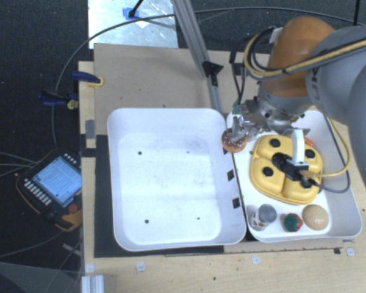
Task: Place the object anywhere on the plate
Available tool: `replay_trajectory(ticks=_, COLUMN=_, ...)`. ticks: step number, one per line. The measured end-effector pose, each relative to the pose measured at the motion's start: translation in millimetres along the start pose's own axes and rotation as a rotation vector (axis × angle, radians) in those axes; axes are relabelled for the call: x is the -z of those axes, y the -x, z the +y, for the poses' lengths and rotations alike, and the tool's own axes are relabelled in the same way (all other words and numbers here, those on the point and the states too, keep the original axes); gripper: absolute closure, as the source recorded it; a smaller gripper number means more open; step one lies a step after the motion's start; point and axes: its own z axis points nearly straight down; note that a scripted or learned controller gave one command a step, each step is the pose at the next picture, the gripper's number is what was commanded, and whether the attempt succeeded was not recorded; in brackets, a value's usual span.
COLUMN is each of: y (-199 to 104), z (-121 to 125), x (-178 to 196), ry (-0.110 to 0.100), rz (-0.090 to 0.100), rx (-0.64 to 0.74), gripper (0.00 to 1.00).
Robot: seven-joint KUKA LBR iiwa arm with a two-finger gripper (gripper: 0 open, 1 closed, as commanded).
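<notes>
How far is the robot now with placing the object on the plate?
Done: the gripper seems to have lifted a small round brown object, which hangs just under it, above the edge between the two bins. In hand: carrying this object. Left: setting it down on the yellow plate in the right bin; the object is not over the plate yet. Three small items lie near this bin's front edge.
</notes>
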Motion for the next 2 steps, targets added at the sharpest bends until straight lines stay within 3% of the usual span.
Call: replay_trajectory(ticks=2, y=-110, z=-10, x=23, ry=0.002, rz=0.001, rx=0.002, gripper=1.0)
